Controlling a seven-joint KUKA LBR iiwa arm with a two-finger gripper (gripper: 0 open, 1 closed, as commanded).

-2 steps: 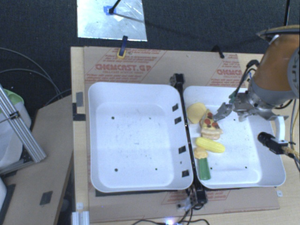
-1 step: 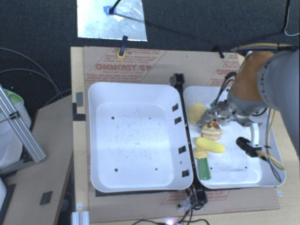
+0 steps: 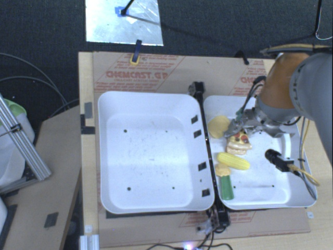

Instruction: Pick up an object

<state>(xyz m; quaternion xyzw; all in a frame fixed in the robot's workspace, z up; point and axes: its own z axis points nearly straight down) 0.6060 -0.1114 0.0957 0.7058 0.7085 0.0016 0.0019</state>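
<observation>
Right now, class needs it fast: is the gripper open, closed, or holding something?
Gripper: cannot be told; it sits low in the right bin, right above the small beige toy with red dots, and no object visibly sits in it.

The big grey arm with the orange band (image 3: 299, 85) gets chopped off at the 3 o'clock edge, and its gripper (image 3: 240, 125) fingertips are too blurry to read.
</observation>
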